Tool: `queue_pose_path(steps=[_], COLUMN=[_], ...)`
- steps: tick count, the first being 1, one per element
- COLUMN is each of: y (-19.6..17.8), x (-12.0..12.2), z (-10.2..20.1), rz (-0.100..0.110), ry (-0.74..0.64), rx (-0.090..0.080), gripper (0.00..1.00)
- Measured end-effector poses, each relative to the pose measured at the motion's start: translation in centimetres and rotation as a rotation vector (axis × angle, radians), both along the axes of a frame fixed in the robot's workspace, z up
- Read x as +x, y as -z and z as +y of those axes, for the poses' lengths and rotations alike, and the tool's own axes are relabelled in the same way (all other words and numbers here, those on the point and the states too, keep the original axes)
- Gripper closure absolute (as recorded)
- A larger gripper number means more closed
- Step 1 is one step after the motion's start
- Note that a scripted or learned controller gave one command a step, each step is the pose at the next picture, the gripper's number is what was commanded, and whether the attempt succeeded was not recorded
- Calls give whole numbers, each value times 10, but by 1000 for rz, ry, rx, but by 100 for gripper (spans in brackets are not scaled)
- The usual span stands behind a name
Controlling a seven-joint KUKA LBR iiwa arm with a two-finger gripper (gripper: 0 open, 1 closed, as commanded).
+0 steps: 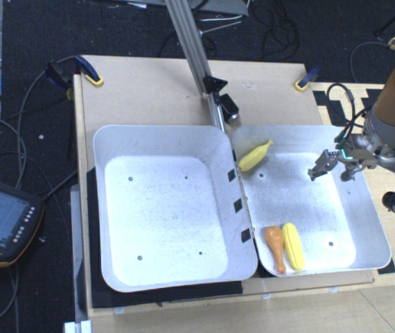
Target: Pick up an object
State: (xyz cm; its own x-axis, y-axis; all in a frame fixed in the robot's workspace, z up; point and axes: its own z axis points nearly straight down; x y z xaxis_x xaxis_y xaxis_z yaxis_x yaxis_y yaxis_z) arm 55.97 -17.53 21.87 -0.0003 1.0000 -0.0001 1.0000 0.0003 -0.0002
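In the right bin lie three objects: a yellow banana at the far left corner, and an orange toy drumstick beside a yellow corn cob near the front edge. My gripper hangs over the bin's far right part, its two dark fingers spread apart with nothing between them. It is well to the right of the banana and well behind the corn cob.
The left bin adjoins the right one along a shared rim with black clips. A slanted metal pole rises from behind the bins. Yellow clamps mark the bench's far corners.
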Motion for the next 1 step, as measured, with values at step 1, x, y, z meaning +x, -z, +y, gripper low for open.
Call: queue_pose_path(steps=[1], y=[0], x=[0], z=[0], rz=[0], ry=[0], rx=[0], gripper=[0])
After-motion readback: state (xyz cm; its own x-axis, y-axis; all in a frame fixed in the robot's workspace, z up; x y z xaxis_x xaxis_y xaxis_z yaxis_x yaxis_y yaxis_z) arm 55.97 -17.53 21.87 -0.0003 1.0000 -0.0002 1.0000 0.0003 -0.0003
